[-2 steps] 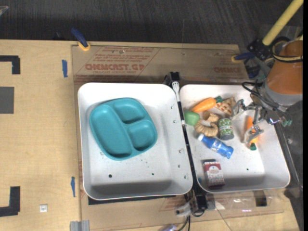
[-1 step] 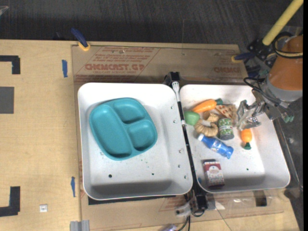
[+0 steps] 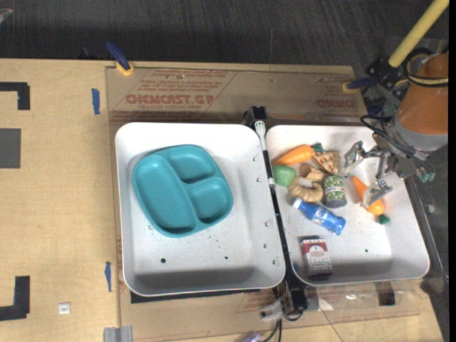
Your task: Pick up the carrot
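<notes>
Right bin (image 3: 406, 262), carrot (image 3: 296, 154) well left of tool (image 3: 367, 166)

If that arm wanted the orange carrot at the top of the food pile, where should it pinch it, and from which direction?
Probably at its thick middle, coming straight down. The carrot lies flat on its side in the right bin, green top near the lime-green piece, other end toward the toy foods. Its long sides look freer than its ends, so the gripper should close across its width.
</notes>
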Controlling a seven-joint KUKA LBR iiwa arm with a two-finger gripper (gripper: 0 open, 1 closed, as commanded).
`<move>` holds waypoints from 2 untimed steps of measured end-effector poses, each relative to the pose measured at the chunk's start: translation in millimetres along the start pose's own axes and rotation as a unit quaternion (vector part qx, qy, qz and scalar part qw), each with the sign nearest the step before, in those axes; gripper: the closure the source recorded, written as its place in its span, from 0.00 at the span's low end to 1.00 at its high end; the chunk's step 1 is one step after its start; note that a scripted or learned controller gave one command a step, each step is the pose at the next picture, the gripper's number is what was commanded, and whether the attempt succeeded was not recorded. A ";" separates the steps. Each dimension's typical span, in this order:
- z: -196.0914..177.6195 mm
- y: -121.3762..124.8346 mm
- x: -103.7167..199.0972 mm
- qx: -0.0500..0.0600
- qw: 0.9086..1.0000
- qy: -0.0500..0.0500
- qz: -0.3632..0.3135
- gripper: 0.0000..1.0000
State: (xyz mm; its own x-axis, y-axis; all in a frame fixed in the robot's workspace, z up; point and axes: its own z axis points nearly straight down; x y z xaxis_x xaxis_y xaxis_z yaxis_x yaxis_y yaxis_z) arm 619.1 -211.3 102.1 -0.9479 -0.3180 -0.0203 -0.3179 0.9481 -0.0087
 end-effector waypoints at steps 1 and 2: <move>12.3 4.3 47.5 -0.003 0.999 0.005 0.051 0.00; 11.1 15.9 78.9 -0.001 1.000 0.005 0.013 0.00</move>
State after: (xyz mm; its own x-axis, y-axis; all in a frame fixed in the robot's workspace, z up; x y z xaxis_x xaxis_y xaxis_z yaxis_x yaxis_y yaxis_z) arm 539.5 -221.4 89.3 -0.9560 -0.2933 -0.0113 -0.2932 0.9560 -0.0054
